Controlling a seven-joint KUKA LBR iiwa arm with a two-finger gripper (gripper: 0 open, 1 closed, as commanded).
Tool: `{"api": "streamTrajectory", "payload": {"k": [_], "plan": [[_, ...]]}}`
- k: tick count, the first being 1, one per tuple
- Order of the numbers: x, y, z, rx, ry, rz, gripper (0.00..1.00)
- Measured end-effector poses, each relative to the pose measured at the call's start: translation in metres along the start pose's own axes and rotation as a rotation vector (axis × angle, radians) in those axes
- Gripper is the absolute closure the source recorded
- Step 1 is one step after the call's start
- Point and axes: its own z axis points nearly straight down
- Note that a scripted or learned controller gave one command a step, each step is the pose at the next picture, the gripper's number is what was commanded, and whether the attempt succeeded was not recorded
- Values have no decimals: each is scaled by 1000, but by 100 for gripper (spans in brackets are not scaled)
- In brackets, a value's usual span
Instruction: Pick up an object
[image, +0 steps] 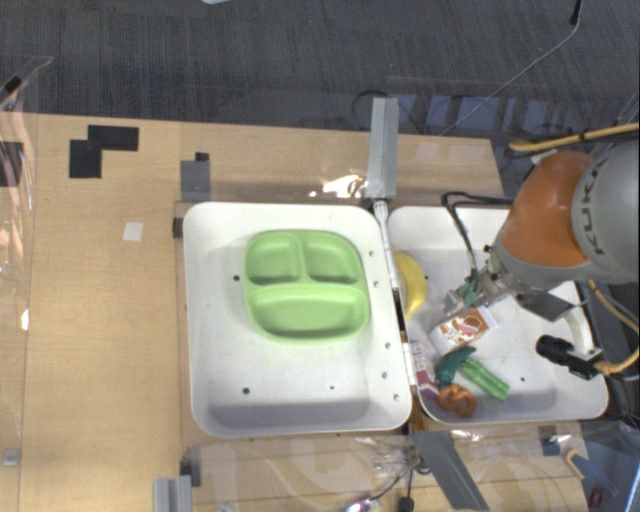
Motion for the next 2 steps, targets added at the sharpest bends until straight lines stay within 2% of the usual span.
{"api": "streamTrajectory", "payload": {"k": [1,2], "plan": [[-40,-5,13,7,-2,-68,100],[-54,71,13,17,-1,351,100]]}}
